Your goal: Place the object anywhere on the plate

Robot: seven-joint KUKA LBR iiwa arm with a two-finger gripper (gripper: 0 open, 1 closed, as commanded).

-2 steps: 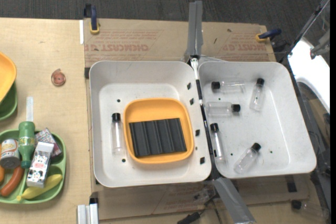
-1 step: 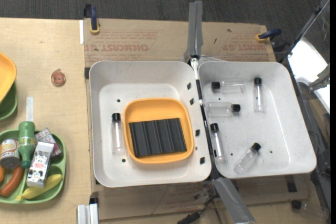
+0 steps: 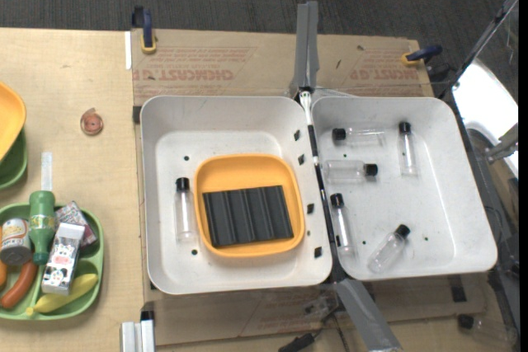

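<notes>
**Plate bare of vials, six lying in the bins**

From where I stood, the orange plate (image 3: 246, 166) sat in the middle of the left bin (image 3: 165, 128), with a black ribbed insert (image 3: 247, 214) covering most of its floor. Nothing lay on top of that insert. One clear vial (image 3: 183, 208) with a black cap lay on the bin floor just beside the plate's left rim. It ran lengthwise, cap toward the far side, and I could not tell whether it touched the rim.

The right bin (image 3: 450, 202) held five more capped vials, scattered. One lay crosswise near the far left corner (image 3: 357, 134) and another stood lengthwise further right (image 3: 405, 148). A third lay crosswise near the middle (image 3: 351, 171), and a fourth ran along the left wall (image 3: 339, 220). The last sat tilted toward the near side (image 3: 388, 247).

Whether the gripper was open or closed I could not tell.

Both bins rested on a sheet of cardboard (image 3: 247, 66), held by a clamp (image 3: 144, 30) at each far corner. Off to the left, a green tray (image 3: 78, 293) carried toy food and a green bottle (image 3: 41, 222).
</notes>
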